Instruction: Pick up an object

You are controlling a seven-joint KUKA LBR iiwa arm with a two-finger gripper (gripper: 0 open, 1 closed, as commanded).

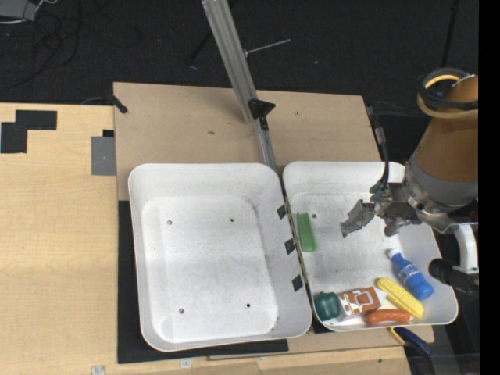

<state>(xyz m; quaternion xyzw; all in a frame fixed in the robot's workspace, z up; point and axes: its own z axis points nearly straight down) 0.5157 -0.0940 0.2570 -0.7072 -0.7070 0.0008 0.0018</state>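
The hand (pixel 366 216) hovers over the right bin (pixel 336 176), and whether it's spread wide or pinched narrow I cannot tell from this slant, though nothing shows between its tips. The nearest pick is the green block (pixel 306 232) lying along the bin's left wall, with a blue bottle (pixel 409 274), yellow corn (pixel 400 297) and an orange packet (pixel 360 299) clustered at the near edge. That block looks light and stiff, maybe a touch slick, so I'd pinch it across its narrow width, mid-length.
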